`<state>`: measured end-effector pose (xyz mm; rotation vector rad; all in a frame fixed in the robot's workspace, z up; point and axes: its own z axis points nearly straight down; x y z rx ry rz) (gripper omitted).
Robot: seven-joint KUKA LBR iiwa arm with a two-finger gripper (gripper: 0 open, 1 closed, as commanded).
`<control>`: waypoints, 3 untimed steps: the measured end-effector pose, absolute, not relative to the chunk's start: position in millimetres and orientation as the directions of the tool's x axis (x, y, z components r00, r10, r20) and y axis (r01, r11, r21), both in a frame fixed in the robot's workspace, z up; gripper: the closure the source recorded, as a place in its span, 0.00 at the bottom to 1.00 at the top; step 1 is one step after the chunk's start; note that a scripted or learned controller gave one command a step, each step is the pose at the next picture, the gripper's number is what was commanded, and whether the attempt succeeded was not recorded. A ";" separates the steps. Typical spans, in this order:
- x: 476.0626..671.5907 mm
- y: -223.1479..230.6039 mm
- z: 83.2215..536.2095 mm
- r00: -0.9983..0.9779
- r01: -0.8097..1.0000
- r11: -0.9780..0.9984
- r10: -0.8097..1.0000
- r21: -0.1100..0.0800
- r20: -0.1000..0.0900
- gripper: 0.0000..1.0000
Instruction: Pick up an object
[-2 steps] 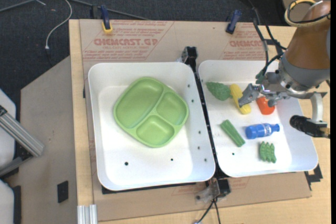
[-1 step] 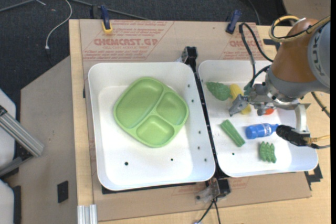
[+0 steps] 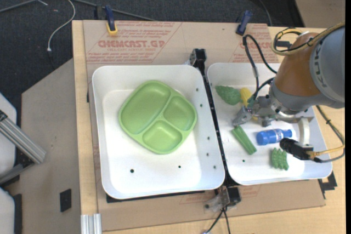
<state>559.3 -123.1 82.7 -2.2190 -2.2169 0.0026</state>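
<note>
The right bin (image 3: 263, 173) holds several small things. A green leafy piece (image 3: 228, 94) lies at its far left, with a small yellow item (image 3: 245, 97) beside it. A green stick (image 3: 244, 140) lies slanted near the bin's middle, and a blue bottle with a white label (image 3: 272, 136) lies to its right. A bumpy green piece (image 3: 279, 159) sits near the front. My gripper (image 3: 244, 114) hangs low over the bin, between the yellow item and the green stick, just left of the blue bottle. I see nothing held in it.
The left bin (image 3: 109, 172) bears a light green divided plate (image 3: 158, 116) at its middle. A black divider (image 3: 213, 118) runs between the two bins. The arm's orange band (image 3: 296, 74) covers the right bin's far right part. Clamps stand at the cardboard's back edge.
</note>
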 end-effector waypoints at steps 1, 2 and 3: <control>560.8 -123.3 96.2 0.001 1.000 -0.001 1.000 0.001 0.001 1.00; 566.1 -116.6 157.5 -0.002 1.000 0.002 1.000 0.006 -0.001 1.00; 568.0 -115.9 222.7 -0.001 1.000 0.001 1.000 0.009 -0.001 1.00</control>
